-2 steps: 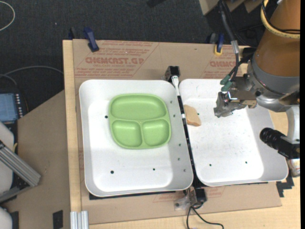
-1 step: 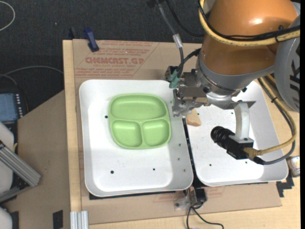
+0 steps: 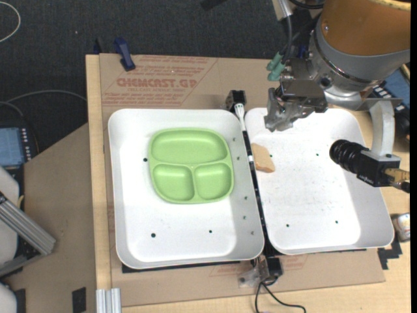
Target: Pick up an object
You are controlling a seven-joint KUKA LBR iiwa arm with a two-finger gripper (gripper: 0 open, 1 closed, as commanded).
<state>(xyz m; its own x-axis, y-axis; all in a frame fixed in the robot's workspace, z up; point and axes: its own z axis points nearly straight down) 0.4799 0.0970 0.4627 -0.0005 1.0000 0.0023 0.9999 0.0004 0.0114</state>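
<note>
So the tan piece (image 3: 262,158) is the obvious thing to grab here. It's lying flat in the right bin (image 3: 326,227), jammed up against that bin's left wall, just below and a bit left of the gripper (image 3: 281,121). My guess is it sits there because the bin floor is slick and stuff slides to the edge, which makes it an awkward pick, since a finger has to fit between it and the wall. Its long axis runs roughly up-down in the picture, along the wall, and the lower end looks a little wider and kicks out to the right. Honestly it's small and pale, so I can't say what it is, maybe a wood or foam block.

The gripper hangs over the top left corner of the right bin, nothing between its fingers, and they look slightly apart, though the view is murky there.

Further out to the left, a green tray (image 3: 191,165) with three compartments lies flat in the middle of the left bin (image 3: 130,227), well away from the gripper. Way bigger and flatter, so probably harder to pinch.
</note>
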